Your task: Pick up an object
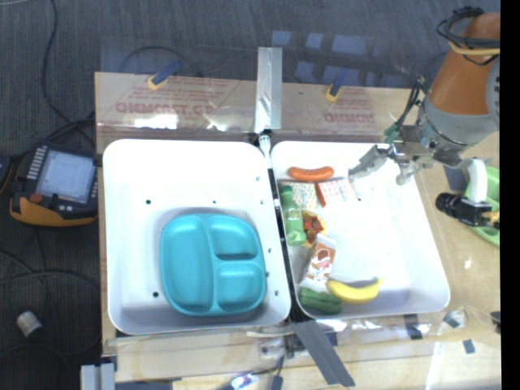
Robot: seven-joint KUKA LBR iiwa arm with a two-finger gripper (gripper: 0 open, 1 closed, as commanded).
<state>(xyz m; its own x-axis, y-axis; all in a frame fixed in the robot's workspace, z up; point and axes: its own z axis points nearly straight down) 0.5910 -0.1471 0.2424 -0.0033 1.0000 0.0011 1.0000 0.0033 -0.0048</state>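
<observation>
My gripper [383, 169] hangs over the back right part of the right bin [406, 242]. Its two fingers [363, 164] are spread open with nothing between them. Just left of the gripper lies an orange sausage [311, 172], with a red and white packet [327, 192] beside it. Along the bin's left wall lie a green bottle [292, 214], a colourful snack packet [313, 223] and a white pouch [319, 263]. A yellow banana [354, 289] and a dark green vegetable [318, 301] sit at the front.
A teal compartment plate [214, 263] lies in the left bin [138, 218]. A metal strip [267, 88] stands behind the seam between the bins. A handheld pendant [54, 184] sits on the floor at left. Green and white objects [479, 192] lie right of the bench.
</observation>
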